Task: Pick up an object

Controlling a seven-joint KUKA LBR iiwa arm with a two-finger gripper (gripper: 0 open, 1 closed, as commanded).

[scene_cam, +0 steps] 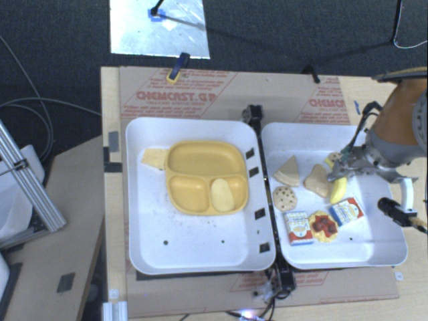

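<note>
Gripper (345, 169) state cannot be told; yellow toy (338, 190) beneath judged light, stiff, slippery; narrow sides should be pinched.

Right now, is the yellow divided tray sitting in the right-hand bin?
No, the yellow divided tray lies in the left bin; the right bin holds the small food items.

Arm (408, 122) cut off at right edge; gripper (346, 169) fingertips too blurry to read, maybe touching the banana (338, 189).

Grey arm (394, 146), orange band, black cable
</note>
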